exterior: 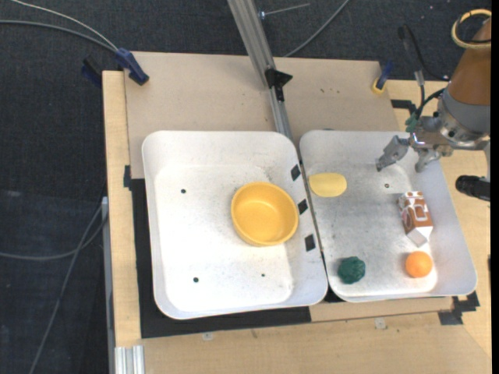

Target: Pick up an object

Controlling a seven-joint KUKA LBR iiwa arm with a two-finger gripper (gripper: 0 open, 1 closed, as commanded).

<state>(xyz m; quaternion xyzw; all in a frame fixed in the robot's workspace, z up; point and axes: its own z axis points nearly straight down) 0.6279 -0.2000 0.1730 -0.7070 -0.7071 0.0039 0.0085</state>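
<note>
My gripper (407, 159) hangs over the back of the right bin (366, 224), its two fingers spread open with nothing between them. In that bin lie a pale yellow oval piece (328, 184) near the left wall, a brown and white carton (415, 215) at the right, a dark green lump (352, 269) at the front and an orange ball (419, 264) at the front right. The carton lies just in front of the gripper, apart from it. A yellow bowl (265, 213) sits upright in the left bin (187, 232).
A slanted metal pole (253, 29) runs from the top of the view down to the gap between the bins. Blue clamps (131, 65) grip the board's back corners. Cables trail over the dark floor at left.
</note>
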